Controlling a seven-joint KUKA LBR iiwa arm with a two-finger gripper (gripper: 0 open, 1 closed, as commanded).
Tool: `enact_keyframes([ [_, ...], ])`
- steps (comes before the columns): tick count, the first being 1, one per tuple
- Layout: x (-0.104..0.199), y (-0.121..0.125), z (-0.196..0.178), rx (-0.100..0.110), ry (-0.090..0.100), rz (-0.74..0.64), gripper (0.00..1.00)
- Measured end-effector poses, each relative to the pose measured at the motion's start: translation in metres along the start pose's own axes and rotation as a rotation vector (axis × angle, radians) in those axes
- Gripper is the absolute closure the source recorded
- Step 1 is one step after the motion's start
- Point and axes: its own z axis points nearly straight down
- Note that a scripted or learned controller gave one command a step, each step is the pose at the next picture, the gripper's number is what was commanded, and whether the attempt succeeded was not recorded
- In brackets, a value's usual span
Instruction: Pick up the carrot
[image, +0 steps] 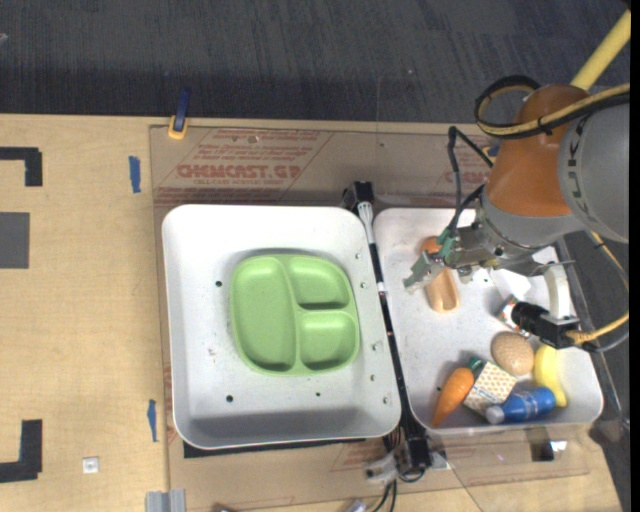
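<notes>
- Camera view gives you two white bins; the left bin (190, 330) holds a green divided plate (295, 312).
- You see the arm (560, 150) over the right bin (590, 405).
- Its gripper (437, 265) hangs near the top; open or closed, I cannot tell.
- A tan piece (443, 292) lies just under it.
- The carrot (453, 392) lies well apart, near the bottom edge, beside a blue bottle (520, 406), an egg (512, 353) and a yellow fruit (550, 366).

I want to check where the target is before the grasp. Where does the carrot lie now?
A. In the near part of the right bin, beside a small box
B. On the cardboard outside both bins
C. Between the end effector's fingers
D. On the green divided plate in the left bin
A: the carrot lies near the front wall of the right bin, next to the small box, while the end effector is farther back over the same bin.
</notes>
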Motion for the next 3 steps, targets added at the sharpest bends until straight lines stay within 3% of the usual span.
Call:
enact_keyframes([
  [1, 0.025, -0.089, -0.006, 0.005, 0.003, -0.035, 0.0],
  [2, -0.035, -0.099, 0.062, 0.005, 0.004, -0.267, 0.0],
  [3, -0.034, -0.097, 0.095, -0.002, 0.004, -0.141, 0.0],
])
